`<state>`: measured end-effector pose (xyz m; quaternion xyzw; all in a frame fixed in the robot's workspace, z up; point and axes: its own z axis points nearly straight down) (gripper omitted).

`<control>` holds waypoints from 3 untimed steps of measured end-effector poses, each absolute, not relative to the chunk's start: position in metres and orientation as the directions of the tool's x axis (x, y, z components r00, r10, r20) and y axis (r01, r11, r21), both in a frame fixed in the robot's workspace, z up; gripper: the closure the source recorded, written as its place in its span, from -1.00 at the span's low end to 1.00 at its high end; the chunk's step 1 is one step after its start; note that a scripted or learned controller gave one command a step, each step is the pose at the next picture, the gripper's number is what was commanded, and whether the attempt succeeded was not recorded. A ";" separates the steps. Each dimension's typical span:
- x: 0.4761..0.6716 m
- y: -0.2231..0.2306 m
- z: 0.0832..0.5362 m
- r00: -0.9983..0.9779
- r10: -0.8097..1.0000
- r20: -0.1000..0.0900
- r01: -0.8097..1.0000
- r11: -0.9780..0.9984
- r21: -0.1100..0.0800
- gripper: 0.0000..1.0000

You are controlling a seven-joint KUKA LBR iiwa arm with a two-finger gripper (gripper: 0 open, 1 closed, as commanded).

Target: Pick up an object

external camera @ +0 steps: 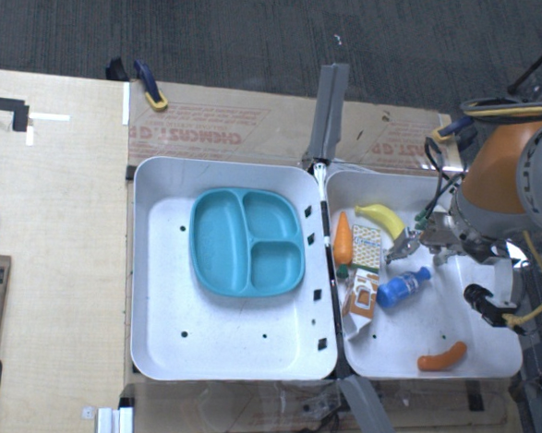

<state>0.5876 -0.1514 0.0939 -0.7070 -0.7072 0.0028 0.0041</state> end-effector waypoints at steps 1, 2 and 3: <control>0.588 -0.152 0.100 -0.001 1.000 0.002 1.000 0.001 -0.014 1.00; 0.588 -0.152 0.100 0.000 1.000 0.002 1.000 0.000 -0.014 -1.00; 0.588 -0.153 0.105 -0.001 1.000 0.003 1.000 0.001 -0.019 1.00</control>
